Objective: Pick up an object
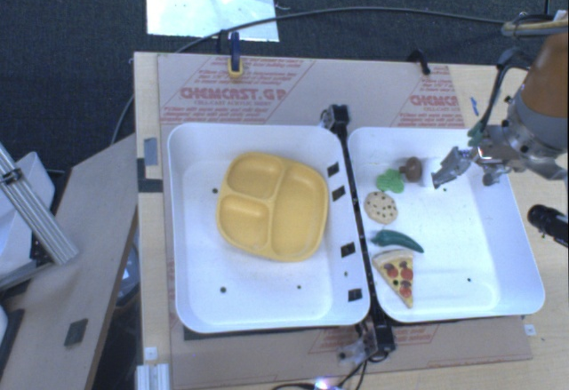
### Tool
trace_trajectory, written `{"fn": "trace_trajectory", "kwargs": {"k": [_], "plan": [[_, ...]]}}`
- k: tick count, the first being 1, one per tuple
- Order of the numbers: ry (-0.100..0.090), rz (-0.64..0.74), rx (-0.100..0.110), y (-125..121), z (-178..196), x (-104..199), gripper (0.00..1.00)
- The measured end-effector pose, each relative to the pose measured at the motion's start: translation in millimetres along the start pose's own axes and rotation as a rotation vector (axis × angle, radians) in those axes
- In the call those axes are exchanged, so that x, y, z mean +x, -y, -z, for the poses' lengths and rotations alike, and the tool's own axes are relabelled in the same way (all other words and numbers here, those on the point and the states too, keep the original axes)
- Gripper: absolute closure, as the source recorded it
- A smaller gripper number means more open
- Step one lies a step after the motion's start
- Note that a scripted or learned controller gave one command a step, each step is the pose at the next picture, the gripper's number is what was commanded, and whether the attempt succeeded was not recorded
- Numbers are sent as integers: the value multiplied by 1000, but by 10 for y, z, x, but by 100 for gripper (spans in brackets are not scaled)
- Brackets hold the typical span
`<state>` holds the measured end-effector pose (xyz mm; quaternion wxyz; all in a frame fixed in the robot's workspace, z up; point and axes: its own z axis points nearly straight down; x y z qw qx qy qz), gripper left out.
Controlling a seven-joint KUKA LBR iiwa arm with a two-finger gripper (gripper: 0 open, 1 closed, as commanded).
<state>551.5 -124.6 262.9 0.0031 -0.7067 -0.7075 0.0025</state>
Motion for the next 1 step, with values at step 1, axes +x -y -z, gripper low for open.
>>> {"fn": "trace_trajectory", "kwargs": {"k": [1], "plan": [[1, 2, -9, -18, 46, 3, 0]]}}
